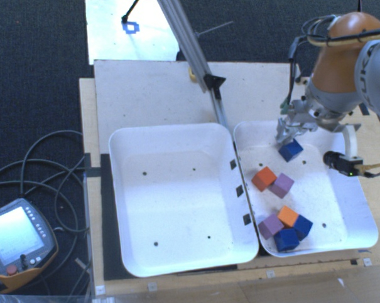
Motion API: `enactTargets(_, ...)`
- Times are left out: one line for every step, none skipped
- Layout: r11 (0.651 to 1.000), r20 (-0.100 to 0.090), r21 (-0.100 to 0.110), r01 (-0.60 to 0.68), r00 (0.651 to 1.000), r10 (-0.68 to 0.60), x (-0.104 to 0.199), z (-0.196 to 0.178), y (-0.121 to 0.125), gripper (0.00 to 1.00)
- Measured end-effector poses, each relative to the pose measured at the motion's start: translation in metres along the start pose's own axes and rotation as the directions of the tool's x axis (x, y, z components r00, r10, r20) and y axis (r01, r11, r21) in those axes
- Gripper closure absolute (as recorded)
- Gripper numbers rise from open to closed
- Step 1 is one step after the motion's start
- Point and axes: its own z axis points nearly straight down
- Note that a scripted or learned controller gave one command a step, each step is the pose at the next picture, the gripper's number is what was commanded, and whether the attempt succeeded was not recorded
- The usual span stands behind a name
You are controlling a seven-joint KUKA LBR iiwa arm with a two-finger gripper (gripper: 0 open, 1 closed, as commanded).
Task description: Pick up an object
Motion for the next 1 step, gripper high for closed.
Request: enactTargets(1.0,-0.001,0.001,0.001,1.0,-0.001,0.057,0.0042,-0.007,1.0)
